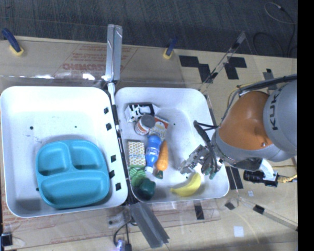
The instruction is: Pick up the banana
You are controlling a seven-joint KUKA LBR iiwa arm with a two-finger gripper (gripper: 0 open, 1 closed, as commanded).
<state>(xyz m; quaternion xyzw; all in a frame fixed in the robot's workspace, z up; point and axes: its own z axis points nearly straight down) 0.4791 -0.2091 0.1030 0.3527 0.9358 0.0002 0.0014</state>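
A yellow banana [188, 185] lies curved on the floor of the right bin [183, 106], near its front right corner. My gripper [198, 162] hangs just above and behind the banana's upper end, fingers pointing down and left into the bin. Whether anything is between the fingers cannot be made out; the banana rests on the bin floor. The grey arm with its orange band [246, 127] reaches in over the bin's right wall.
Left of the banana lie a blue bottle [152, 149], an orange carrot [162, 158], a green item [142, 182], a patterned packet [135, 151] and a can [144, 123]. The left bin [21, 109] holds a teal divided tray [72, 173].
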